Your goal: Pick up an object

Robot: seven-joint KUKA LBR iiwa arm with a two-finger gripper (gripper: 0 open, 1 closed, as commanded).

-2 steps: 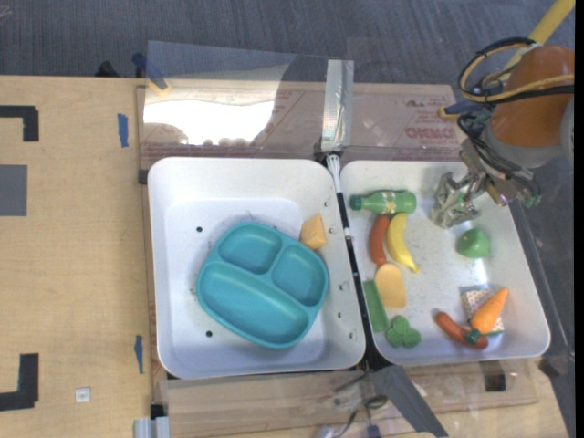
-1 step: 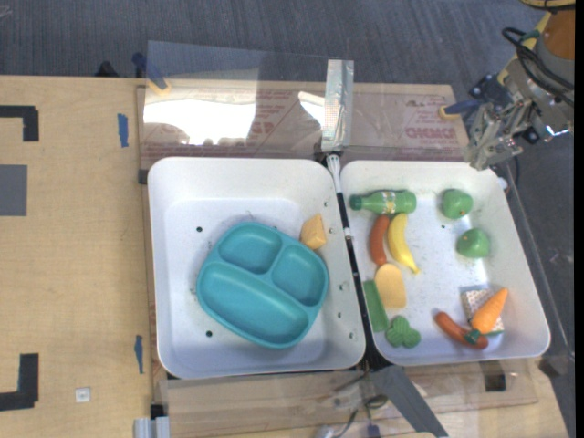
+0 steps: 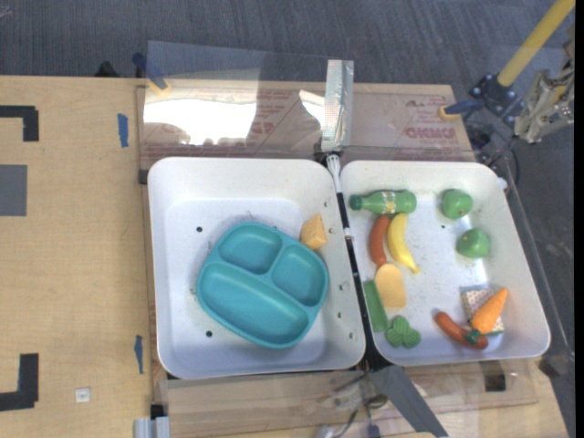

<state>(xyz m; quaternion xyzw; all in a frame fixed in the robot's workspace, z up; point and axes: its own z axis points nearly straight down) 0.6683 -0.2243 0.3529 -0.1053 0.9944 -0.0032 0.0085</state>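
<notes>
The hand hung off the counter past the right bin's far corner, its state impossible to tell. Toys crowded that bin: banana beside the divider, carrot against the right wall, open floor mid-bin.

Dark grey carpet floor beyond tan wooden bench; glare on clear panel.

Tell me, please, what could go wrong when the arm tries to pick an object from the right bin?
The banana lies against the red sausage and the green bottle, so a grasp may catch two things or push one aside. The carrot sits near the right bin's wall, which may block a finger.
</notes>
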